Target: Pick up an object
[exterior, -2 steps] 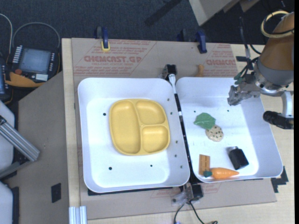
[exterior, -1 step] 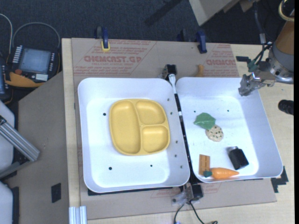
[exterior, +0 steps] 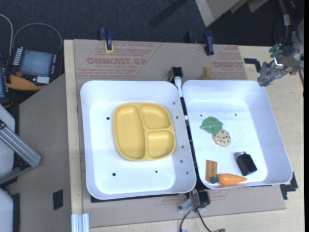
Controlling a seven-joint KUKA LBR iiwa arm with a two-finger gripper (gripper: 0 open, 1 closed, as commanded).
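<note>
We're at the start, nothing picked up yet. Gripper (exterior: 268, 75) hangs off the right bin's (exterior: 251, 93) far right corner, over the bench; can't tell its state.

Candidates, all in the right bin: green leaf (exterior: 211, 124), touching it a cookie (exterior: 222, 138), black block (exterior: 245, 163), carrot (exterior: 230, 180) w/ brown stick (exterior: 211, 169) beside it, at the near rim.

Left bin (exterior: 96, 168) holds a yellow tray (exterior: 144, 131). Nothing blocks the way in.

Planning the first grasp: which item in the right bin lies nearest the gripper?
The green leaf, uppermost in the right bin; cookie, black block, carrot lie lower, farther from the gripper.
</note>
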